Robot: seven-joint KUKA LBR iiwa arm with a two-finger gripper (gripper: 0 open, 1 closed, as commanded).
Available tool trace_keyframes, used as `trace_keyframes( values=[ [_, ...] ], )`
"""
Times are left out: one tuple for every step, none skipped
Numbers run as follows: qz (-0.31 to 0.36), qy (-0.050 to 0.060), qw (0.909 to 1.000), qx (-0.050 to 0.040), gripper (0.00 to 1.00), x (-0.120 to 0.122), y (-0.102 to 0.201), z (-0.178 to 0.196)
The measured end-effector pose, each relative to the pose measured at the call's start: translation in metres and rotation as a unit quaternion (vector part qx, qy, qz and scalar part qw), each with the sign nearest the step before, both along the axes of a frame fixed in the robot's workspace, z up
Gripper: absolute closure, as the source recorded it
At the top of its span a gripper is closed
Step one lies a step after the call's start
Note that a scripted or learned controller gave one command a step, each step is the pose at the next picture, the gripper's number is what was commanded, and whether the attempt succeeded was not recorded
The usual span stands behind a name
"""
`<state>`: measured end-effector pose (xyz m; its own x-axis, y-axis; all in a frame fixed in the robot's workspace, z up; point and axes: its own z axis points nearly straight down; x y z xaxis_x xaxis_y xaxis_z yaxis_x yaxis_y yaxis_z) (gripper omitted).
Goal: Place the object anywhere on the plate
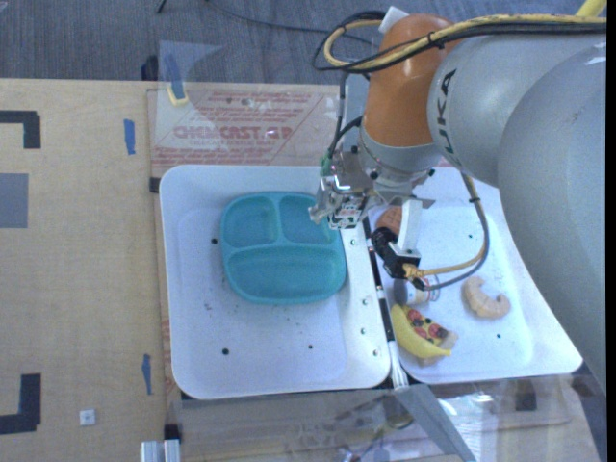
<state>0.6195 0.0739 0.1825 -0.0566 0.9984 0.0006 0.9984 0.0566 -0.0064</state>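
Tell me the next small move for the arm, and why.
Probably lower the gripper straight down toward the plate and release there, if it carries anything. It sits at the right rim of the blue divided plate in the left bin. A banana and a shrimp-like piece lie in the right bin. I cannot tell what the fingers hold.

The wooden bench [67, 287] bears two white bins, left [192, 354] and right [539, 345], touching side by side.
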Motion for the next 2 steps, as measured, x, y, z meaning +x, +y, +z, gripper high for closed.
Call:
trace_keyframes(
  values=[
    [0.0, 0.0, 1.0, 0.0, 0.0, 0.0, 0.0, 0.0],
    [-0.155, -0.002, 0.988, -0.0013, 0.0, 0.044, 0.021, 0.004]
  ],
)
